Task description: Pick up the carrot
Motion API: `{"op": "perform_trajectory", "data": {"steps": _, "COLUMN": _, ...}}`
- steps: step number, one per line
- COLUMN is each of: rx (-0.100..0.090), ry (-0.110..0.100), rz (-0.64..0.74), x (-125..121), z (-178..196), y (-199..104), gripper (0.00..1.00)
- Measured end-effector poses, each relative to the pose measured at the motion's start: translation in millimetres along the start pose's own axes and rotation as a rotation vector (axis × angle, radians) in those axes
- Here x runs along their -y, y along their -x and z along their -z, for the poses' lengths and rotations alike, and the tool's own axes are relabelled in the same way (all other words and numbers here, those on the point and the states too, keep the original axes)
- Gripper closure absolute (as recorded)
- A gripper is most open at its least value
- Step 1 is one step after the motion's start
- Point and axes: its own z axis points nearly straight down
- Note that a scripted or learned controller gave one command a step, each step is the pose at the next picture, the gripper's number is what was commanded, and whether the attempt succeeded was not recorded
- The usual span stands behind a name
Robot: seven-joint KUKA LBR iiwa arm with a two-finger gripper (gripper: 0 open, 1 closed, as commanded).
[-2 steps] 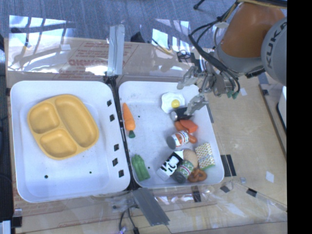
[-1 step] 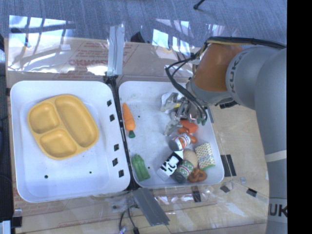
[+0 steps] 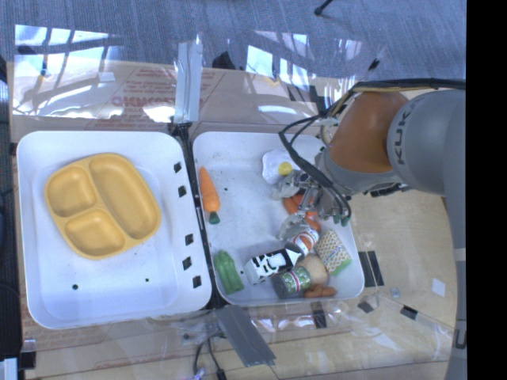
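Arm low over the clutter, carrot waiting on the far side of the bin

Your gripper (image 3: 305, 200) is down among the jumble at the right side of the right bin (image 3: 245, 145), and I cannot tell how it is set. The carrot (image 3: 209, 193) lies apart from all that, along the bin's left wall, green tip toward the near side, with bare white floor on its right. Come across and straddle it across its width, keeping clear of the wall. The green piece (image 3: 226, 271) sits well below it. The left bin (image 3: 32, 236) holds a yellow divided plate (image 3: 101, 204); cardboard and clear plastic line the back.
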Motion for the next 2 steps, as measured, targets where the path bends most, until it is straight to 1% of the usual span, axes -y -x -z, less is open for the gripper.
{"op": "perform_trajectory", "data": {"steps": 1, "rx": -0.005, "ry": 0.002, "rz": -0.132, "x": -68, "z": -2, "y": -15, "gripper": 0.0}}
{"op": "perform_trajectory", "data": {"steps": 2, "rx": -0.002, "ry": 0.002, "rz": -0.144, "x": -117, "z": -1, "y": 29, "gripper": 0.0}}
